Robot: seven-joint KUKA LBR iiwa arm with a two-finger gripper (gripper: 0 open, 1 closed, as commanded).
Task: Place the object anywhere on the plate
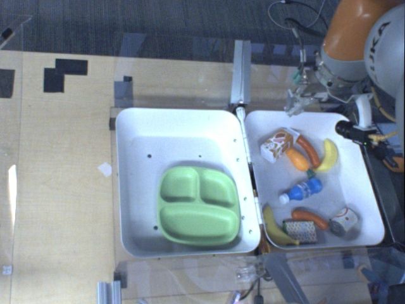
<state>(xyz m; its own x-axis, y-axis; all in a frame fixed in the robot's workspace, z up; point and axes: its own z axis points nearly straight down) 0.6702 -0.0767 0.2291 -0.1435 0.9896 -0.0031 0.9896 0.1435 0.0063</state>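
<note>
The left bin (126, 170) is holding the green plate (199, 204), which is lying flat with its three hollows facing up. Everything else is sitting right of the plate, in the right bin (361, 189). Nearest the plate, one banana (274, 227) is curling along that bin's left wall. Just beyond it a grey sponge (299, 231) is resting, with a red carrot (310, 218) lying against its far side. Further from the plate a blue bottle (302, 190) is lying on its side. Beyond that, a carton (277, 145), an orange piece (297, 159) and a red sausage (307, 149) are clustering together. A second banana (328, 156) is lying to their right, and a small cup (345, 220) is sitting furthest from the plate. I cannot tell which of these is the task's thing; none is touching the plate. My pincer (299, 100) is hanging over the right bin's far rim, well apart from the plate. I am seeing nothing in it, and I cannot tell whether it is apart or together.
</note>
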